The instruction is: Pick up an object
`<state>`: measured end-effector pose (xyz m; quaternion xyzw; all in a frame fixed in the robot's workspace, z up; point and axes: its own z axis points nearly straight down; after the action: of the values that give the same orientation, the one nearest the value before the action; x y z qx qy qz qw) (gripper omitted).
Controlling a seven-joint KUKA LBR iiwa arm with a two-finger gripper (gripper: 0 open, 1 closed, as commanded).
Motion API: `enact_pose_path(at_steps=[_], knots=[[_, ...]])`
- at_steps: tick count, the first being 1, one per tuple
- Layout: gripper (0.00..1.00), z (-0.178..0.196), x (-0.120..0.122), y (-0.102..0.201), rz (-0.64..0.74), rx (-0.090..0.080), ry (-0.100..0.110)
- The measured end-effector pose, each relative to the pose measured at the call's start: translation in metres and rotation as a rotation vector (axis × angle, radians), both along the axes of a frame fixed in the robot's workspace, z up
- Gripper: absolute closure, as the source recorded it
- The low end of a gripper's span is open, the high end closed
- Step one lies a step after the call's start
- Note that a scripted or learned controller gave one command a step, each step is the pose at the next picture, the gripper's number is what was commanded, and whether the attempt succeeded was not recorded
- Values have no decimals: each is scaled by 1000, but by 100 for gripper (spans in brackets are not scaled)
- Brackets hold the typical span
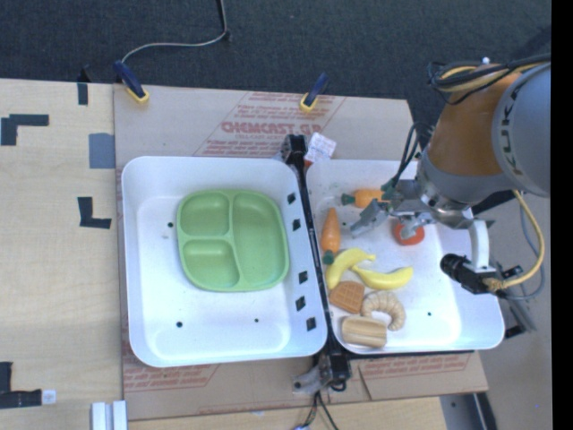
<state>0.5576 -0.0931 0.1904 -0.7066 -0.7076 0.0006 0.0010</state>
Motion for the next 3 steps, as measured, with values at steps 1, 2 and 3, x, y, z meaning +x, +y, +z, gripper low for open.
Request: enact_pose_path(at_steps=[1,2,3], knots=[[0,-20,50,-42,-1,-1,-1],[0,-103,48,-102,-1,-4,-6],[0,-77,103,-16,1,0,-2]])
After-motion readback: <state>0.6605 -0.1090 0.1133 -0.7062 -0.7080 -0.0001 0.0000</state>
